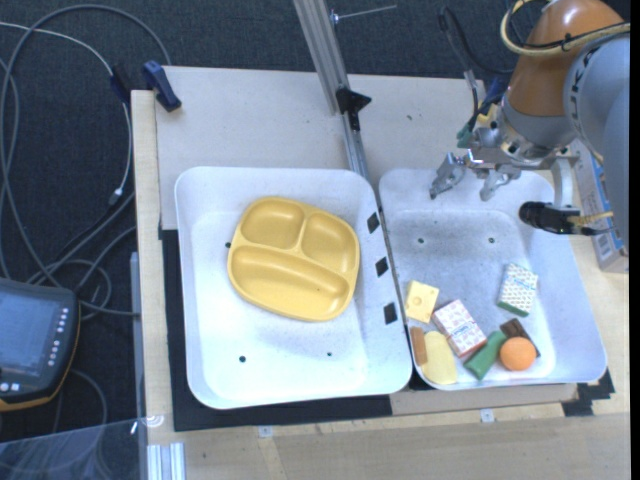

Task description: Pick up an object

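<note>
Sitting side by side on the counter (250, 118) were two shallow white bins. The left bin (200, 298) held a yellow divided plate (294, 258) lying flat near its middle. The right bin (570, 298) carried a cluster of small things along its near edge: a yellow cheese wedge (421, 300), a red-and-white box (460, 327), a pale yellow piece (439, 358), a green block (484, 356), an orange ball (517, 354), a dark brown piece (514, 329) and, a little farther back, a green-checked packet (518, 288). The end effector (466, 183) hung over the far edge of the right bin, well apart from that cluster, its fingers spread and released, with nothing between them.
</note>
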You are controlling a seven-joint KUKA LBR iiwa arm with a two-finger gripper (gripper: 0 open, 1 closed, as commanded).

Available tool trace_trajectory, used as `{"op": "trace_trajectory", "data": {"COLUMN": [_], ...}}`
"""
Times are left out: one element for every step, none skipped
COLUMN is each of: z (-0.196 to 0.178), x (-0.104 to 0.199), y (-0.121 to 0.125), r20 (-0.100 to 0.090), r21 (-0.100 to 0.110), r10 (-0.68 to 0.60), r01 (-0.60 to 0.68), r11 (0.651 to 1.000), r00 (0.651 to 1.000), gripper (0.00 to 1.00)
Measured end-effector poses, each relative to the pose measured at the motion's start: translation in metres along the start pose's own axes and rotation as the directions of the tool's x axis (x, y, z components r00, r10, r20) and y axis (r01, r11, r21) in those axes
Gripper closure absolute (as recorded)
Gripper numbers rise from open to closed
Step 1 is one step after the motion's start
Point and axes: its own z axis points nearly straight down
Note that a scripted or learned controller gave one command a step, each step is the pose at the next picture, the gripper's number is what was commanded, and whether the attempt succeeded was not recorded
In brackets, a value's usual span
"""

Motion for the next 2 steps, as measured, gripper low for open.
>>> {"op": "trace_trajectory", "data": {"z": [0.061,0.045], "x": [0.007,0.007], "y": [0.001,0.003], "r20": [-0.001,0.000], "r21": [0.002,-0.008], "r10": [-0.001,-0.001], "r01": [0.001,0.001], "r11": [1.000,1.000], "r00": [1.000,1.000], "gripper": [0.00,1.00]}}
